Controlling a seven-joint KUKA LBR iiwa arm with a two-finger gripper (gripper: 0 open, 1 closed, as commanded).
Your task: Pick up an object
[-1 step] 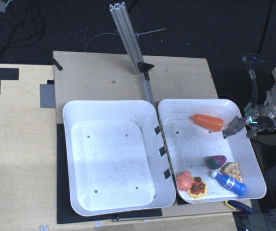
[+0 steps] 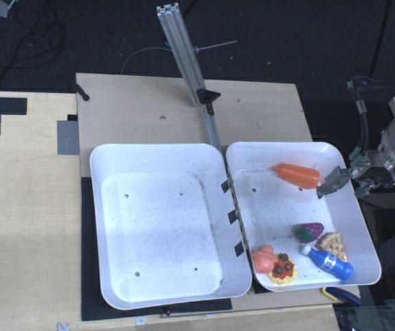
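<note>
The right bin (image 2: 354, 205) holds several small objects. An orange carrot-like piece (image 2: 296, 174) lies near its back. A purple piece (image 2: 310, 231), a pizza-slice shape (image 2: 333, 244) and a blue bottle (image 2: 329, 262) sit at the front right. A pink-red piece (image 2: 263, 258) and a yellow tart with berries (image 2: 282, 270) lie at the front left. My gripper (image 2: 342, 187) hangs over the bin's right rim, just right of the orange piece. It is open, with nothing between its fingers.
The left bin (image 2: 157, 223) lies beside the right one, joined by black clips (image 2: 232, 216). A metal rail (image 2: 187, 54) slants up from the bins' back. A yellow-blue item (image 2: 342, 296) lies outside the right bin's front corner.
</note>
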